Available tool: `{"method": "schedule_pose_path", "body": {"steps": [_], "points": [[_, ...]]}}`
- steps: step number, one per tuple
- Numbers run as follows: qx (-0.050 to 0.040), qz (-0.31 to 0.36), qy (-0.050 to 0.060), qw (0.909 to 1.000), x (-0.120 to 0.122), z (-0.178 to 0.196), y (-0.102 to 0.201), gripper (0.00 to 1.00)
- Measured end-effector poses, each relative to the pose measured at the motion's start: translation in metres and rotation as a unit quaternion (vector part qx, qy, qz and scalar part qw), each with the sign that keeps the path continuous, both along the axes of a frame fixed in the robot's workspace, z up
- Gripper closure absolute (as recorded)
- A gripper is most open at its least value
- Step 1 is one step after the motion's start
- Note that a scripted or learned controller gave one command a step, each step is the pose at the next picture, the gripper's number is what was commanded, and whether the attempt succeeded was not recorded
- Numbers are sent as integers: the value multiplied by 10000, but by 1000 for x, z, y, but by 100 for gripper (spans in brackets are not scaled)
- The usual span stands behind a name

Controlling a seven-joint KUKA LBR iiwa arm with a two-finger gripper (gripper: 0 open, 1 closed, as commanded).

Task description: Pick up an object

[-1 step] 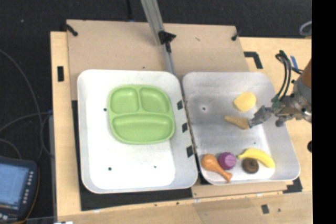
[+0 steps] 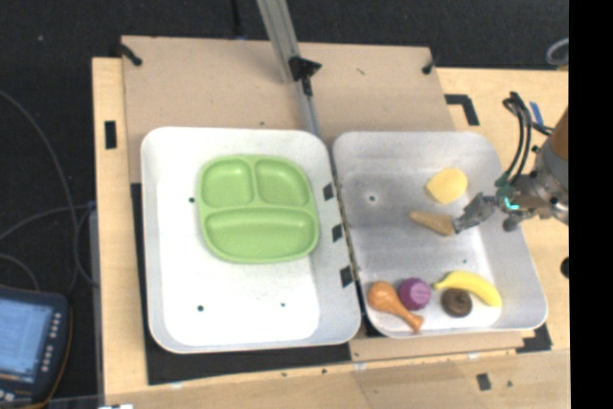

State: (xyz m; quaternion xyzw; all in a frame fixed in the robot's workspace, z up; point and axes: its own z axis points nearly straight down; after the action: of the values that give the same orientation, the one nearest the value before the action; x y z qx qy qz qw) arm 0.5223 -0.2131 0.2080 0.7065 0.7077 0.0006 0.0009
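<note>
The right bin [image 2: 383,168] holds several toy foods. A yellow lemon-like piece [image 2: 447,185] lies near its middle right, with a tan stick-shaped piece [image 2: 433,222] just below it. Along the front edge lie an orange drumstick-like piece [image 2: 393,301], a purple piece [image 2: 415,291], a brown ring [image 2: 458,303] and a yellow banana [image 2: 471,284]. My gripper [image 2: 471,215] reaches in from the right, low over the bin, its tip just right of the tan piece and below the lemon. I see nothing held in it.
The left bin [image 2: 172,302] carries a green divided plate [image 2: 258,209] in its upper half. A slanted metal post [image 2: 273,5] rises behind the bins. Cables [image 2: 522,134] hang by the arm at the right.
</note>
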Motion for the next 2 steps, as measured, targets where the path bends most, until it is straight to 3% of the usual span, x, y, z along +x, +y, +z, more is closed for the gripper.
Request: {"method": "schedule_pose_path", "body": {"steps": [2], "points": [[1, -21, 24, 10000, 2, -88, 3, 0]]}}
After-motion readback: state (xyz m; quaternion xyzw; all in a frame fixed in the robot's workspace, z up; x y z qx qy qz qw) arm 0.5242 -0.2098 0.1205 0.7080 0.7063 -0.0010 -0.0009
